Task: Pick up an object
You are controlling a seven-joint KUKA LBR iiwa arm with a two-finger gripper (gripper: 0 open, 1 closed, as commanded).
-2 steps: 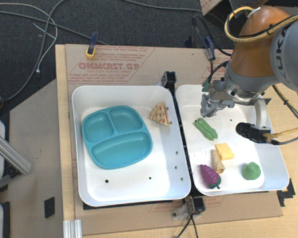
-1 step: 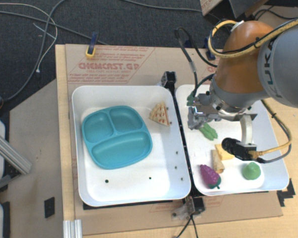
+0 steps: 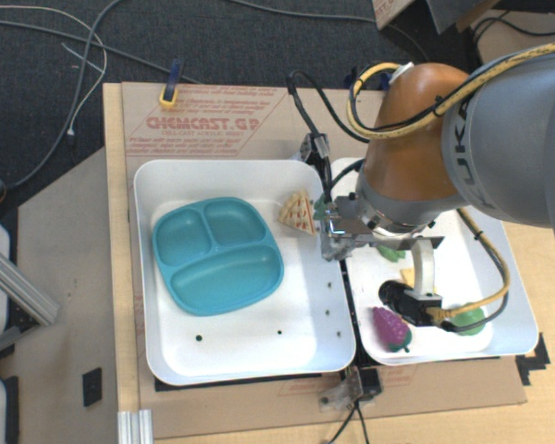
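Right of teal divided plastic plate [image 3: 219, 254], gripper [image 3: 335, 237] hangs just beside tan lattice wedge [image 3: 298, 213] lying flat. Grip state: cannot tell. Wedge looks unlifted; grasp, lift seemingly not yet done.

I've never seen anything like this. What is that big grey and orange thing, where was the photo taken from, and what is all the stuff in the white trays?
The big grey shape is a robot arm with an orange band above its wrist, reaching in from the right. The photo comes from one fixed camera above the bench, looking down at a slant. At the arm's end is its claw, low over the place where two shallow white bins meet. From this angle I cannot tell whether it grips anything. The left bin holds a teal divided plate and a tan latticed wedge. The right bin holds a purple toy and a green piece. Its job is simply to pick something up.
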